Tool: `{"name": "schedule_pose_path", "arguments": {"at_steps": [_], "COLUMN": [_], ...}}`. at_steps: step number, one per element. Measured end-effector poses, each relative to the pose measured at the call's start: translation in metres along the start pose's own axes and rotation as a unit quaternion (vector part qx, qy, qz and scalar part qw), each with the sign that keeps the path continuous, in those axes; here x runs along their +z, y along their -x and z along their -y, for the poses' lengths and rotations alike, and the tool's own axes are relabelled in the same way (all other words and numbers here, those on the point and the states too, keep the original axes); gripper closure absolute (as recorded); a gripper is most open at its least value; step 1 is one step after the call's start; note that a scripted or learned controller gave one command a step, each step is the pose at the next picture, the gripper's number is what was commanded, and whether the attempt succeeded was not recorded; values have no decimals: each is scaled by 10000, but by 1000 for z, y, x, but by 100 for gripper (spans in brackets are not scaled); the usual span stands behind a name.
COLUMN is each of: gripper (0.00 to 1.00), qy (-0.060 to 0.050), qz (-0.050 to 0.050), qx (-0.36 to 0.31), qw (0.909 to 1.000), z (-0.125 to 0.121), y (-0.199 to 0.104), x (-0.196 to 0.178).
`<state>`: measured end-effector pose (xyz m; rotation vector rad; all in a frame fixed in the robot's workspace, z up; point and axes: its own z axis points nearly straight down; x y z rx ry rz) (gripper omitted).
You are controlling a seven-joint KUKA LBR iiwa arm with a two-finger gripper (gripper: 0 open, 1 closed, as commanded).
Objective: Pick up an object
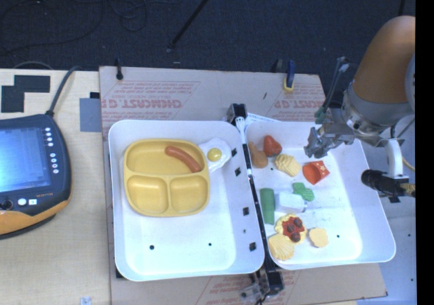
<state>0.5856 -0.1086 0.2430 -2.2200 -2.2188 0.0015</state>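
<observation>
At the near edge of the right bin (380,249) lie the closest toy foods: a small pizza slice with red topping (293,227), a pale round piece (318,236) beside it, and a yellow ridged piece (281,247) hard against the near rim. Further in, a green block (267,205) stands along the divider between the bins, with a white piece and a small green piece (303,193) just beside it. Beyond these, toward the bin's middle, sit a red-orange wedge (315,172), a yellow ridged shell (287,164), a red strawberry-like piece (272,146) and a tan piece (258,156). The left bin (135,249) carries a yellow divided plate (166,178) with a sausage (184,157) in its far compartment and a fried egg (214,155) at its far right corner. The gripper (319,144) hangs over the far part of the right bin, just above the red-orange wedge, the likeliest target; whether its pincer is apart or together I cannot tell, and nothing is visibly held. The risk, I judge, is crowding: the wedge lies near the shell, so a descent slightly off could push it aside or close on an edge, and it may slip out.
</observation>
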Motion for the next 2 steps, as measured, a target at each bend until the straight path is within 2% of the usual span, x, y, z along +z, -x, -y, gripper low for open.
{"name": "schedule_pose_path", "arguments": {"at_steps": [1, 2], "gripper": [100, 100], "qy": [-14, -10], "qz": [4, -1], "qx": [-3, -21], "qw": [10000, 10000], "z": [48, 107], "y": [-58, -131], "x": [-76, -101]}}
